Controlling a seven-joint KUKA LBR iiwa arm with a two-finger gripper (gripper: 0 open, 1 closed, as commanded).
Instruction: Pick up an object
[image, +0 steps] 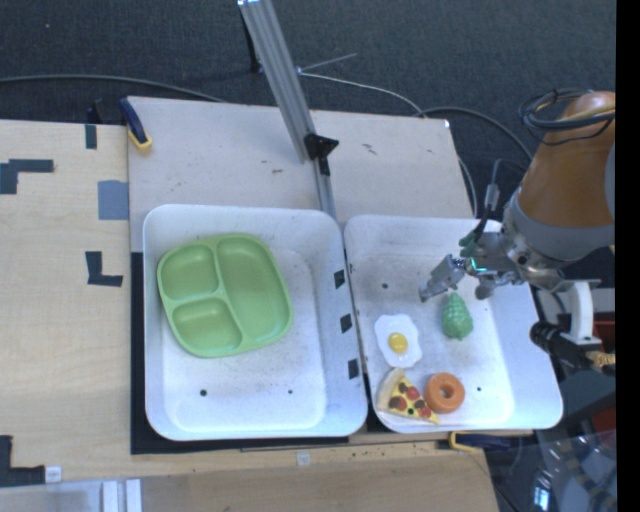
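In the right bin (400, 235) lie a small green lumpy toy (457, 317), a fried egg toy (398, 340), a pizza slice (406, 398) and a glazed donut (445, 392). My gripper (462, 281) hangs over the right bin, just above the green toy, with its fingers spread open. One fingertip (432, 290) points left toward the bin's middle. Nothing sits between the fingers.
The left bin (170, 400) holds a green divided plate (223, 293). A grey metal pole (290, 90) slants down to the gap between the bins. The arm's orange band (565, 160) and grey wrist crowd the right bin's far right side.
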